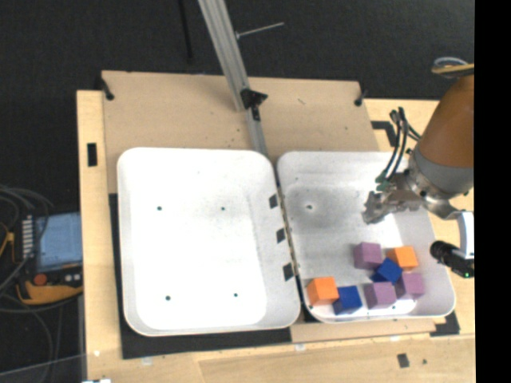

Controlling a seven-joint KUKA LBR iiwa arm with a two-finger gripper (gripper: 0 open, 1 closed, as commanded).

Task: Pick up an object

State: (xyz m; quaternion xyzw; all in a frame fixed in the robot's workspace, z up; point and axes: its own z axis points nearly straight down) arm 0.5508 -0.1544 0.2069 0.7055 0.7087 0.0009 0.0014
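Camera view, from above the desk: the grey arm with the orange band [447,138] reaches in over the right-hand shallow white bin [319,178], and its gripper [385,206] hangs above bare bin floor. Whether it stands spread or pressed together, I cannot tell; it's a grey blur from here. Nothing is visibly pinched in it.

The nearest candidate is the light purple foam cube [368,254]. It sits on the bin floor, and the gripper is just up the picture from it, near but apart.

Everything else crowds around that purple cube. A small orange cube [406,256] is just to its right. A dark blue cube [389,270] touches or nearly touches its lower right corner. Two more purple cubes [413,284] [381,294] lie below that. Down and to the left of it are a second blue cube [348,299] and a larger orange cube [322,290]. The left-hand white bin [200,162] lies well away on the purple cube's far left.

My judgement: this is the approach, with no grasp made yet. To do it well, shift the gripper down the picture until it is centred over the purple cube. Close across the sides that face clear floor, its upper and left ones looking freest. Coming down squarely should avoid nudging the blue neighbour. A skewed descent risks clipping a corner and pushing the cube into the cluster.
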